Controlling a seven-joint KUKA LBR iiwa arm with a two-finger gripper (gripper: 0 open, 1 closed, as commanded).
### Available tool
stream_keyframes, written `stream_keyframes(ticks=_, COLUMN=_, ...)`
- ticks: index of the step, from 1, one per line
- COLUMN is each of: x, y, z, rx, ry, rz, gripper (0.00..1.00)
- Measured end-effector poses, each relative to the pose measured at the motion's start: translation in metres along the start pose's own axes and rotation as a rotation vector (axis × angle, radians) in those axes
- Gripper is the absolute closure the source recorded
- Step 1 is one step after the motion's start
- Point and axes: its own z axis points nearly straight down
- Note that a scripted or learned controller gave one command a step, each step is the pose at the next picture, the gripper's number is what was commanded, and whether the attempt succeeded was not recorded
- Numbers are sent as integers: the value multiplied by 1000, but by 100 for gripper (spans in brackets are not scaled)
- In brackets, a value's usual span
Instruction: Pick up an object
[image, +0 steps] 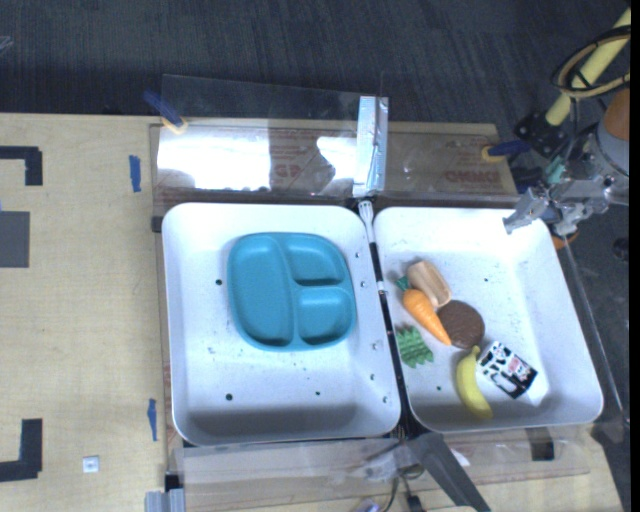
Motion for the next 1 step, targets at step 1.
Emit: stream_keyframes(ticks=1, x=-15, y=-15, z=-43, rx=-5, ry=-3, rz=348, gripper=0)
